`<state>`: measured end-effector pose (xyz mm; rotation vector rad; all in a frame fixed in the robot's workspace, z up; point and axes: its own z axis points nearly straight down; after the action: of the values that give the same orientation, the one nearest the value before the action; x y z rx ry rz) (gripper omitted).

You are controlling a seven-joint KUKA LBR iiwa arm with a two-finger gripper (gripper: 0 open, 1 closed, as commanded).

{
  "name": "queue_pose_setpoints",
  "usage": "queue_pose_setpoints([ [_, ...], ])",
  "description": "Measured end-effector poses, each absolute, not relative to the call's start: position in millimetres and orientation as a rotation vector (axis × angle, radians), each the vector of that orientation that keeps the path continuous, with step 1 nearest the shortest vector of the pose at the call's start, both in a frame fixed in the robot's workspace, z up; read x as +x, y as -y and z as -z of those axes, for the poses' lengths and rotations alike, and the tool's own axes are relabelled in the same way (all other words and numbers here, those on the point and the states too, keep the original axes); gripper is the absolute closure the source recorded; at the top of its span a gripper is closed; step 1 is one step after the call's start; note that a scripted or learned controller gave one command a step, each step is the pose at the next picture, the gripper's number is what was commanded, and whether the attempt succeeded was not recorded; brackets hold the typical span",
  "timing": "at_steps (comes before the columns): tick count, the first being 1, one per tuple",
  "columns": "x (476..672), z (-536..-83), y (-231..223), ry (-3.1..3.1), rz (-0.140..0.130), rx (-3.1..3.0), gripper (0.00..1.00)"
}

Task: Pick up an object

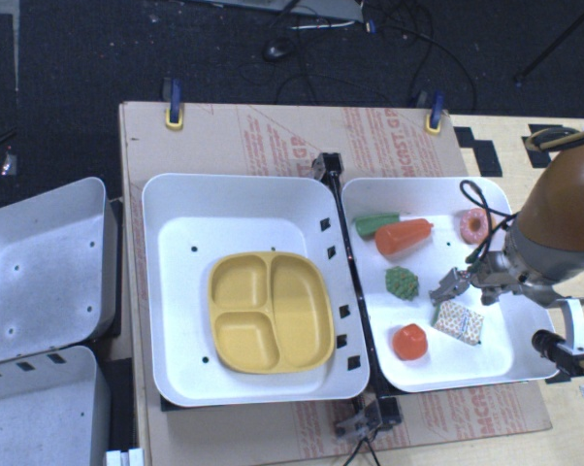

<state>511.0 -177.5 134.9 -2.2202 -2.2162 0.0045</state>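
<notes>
Gripper [454, 286] low in right bin [496, 362], right-centre of frame, fingers apparently spread; nothing seen between them. Sits just above patterned white packet [460, 322], close or touching, cannot tell which.

Near edge of right bin: red tomato [409, 342] lower left of packet. Further up: green broccoli [402, 282] left of gripper. Further still: orange carrot [405, 236] with green leafy end [374, 224] at upper left of bin, pink donut [473, 225] at upper right.

Left bin [176, 260], centre frame: yellow three-section plate [270, 311].
</notes>
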Motion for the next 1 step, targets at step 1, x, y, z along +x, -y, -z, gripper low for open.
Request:
queue_pose_setpoints([
  [1, 512.8, -147.8, 177.3, 2.221, 0.001, -2.224, 1.00],
])
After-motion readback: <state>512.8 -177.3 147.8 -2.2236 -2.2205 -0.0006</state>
